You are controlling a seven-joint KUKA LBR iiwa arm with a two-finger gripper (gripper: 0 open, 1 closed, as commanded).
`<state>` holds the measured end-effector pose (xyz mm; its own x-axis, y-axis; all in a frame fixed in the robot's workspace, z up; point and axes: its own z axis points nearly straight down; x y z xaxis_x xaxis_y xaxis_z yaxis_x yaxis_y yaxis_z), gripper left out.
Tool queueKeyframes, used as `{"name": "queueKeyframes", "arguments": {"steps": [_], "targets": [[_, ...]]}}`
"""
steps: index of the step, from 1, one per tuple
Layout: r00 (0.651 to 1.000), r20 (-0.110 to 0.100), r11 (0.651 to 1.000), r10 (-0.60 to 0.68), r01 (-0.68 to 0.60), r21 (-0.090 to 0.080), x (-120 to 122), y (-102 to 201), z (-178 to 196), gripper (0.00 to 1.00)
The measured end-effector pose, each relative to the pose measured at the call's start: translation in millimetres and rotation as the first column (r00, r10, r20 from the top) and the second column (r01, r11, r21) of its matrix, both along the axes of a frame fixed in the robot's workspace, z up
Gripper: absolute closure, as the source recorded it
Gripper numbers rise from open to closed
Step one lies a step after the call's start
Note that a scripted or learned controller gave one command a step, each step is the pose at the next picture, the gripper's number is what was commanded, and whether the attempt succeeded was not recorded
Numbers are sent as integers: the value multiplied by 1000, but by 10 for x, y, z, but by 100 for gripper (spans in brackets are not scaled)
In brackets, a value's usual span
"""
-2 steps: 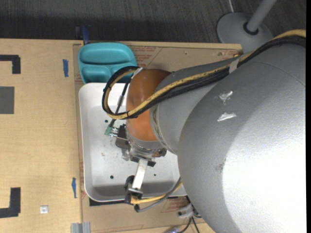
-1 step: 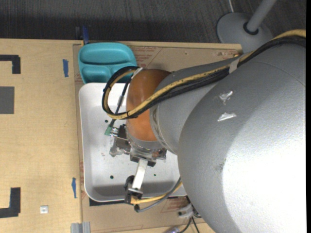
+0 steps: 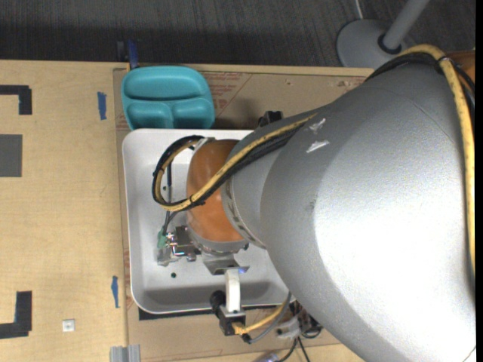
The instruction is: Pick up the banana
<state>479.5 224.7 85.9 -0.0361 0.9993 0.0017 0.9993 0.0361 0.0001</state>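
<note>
Down inside the white bin (image 3: 139,202), left of centre of the frame: the gripper (image 3: 198,253), seen from above beneath the orange band (image 3: 211,194) of the wrist. Cannot tell whether open, closed or gripping anything, since hidden by the wrist itself. Nothing yellow and fruit-like to be made out at the tool.

Around the wrist, a looped black-and-yellow cable (image 3: 162,176), running up and right along the arm (image 3: 362,202). Bulking over the whole right half of the frame, that grey arm, covering much of the bin floor.

Further out, bare white floor along the bin's left side and lower left corner. Just beyond the bin's upper edge, upper left of centre, a teal moulded tray (image 3: 167,96). Beyond that, the tan bench (image 3: 60,202) with blue tape marks (image 3: 102,105) and black outlines at far left.

Whereabouts of the banana: cannot tell; probably under the wrist or arm, going by where the tool sits, though that is only a guess.

As to progress: judged to be at the reach or grasp stage, tool low in the bin. No sign of a secured grip. Left to do, by this reading: close on the fruit, lift clear of the bin.
</note>
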Motion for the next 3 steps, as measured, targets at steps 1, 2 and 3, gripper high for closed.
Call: {"name": "queueKeyframes", "arguments": {"steps": [1,2,3], "targets": [[1000,2,1000,-1,1,4,5,22,105,100],[1000,2,1000,-2,2,4,5,25,200,100],[1000,2,1000,-3,3,5,5,29,296,100]]}}
